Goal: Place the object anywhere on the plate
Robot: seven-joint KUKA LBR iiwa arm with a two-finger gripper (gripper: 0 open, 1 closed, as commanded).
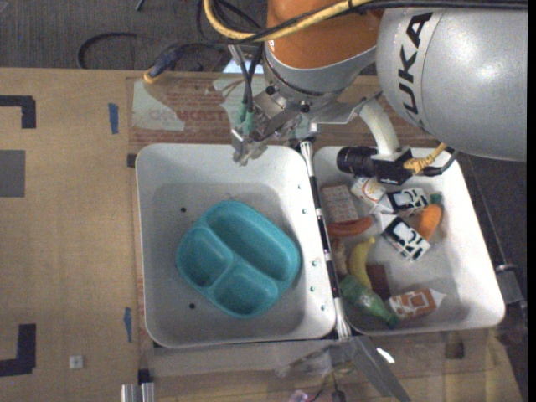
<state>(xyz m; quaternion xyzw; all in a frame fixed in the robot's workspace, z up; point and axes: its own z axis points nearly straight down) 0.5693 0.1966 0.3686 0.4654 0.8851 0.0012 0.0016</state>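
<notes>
A teal plate with three compartments lies tilted in the middle of the left bin. My gripper hangs over the far rim of that bin, well above and behind the plate. The grey and orange arm covers the top right of the view. The objects lie in the right bin: a banana, a carrot, a red sausage, a green bottle and a small carton.
A black-and-white patterned box and a second one sit in the right bin, near a black cylinder on the arm. The ridge between the bins runs between plate and objects. Cables hang around the wrist.
</notes>
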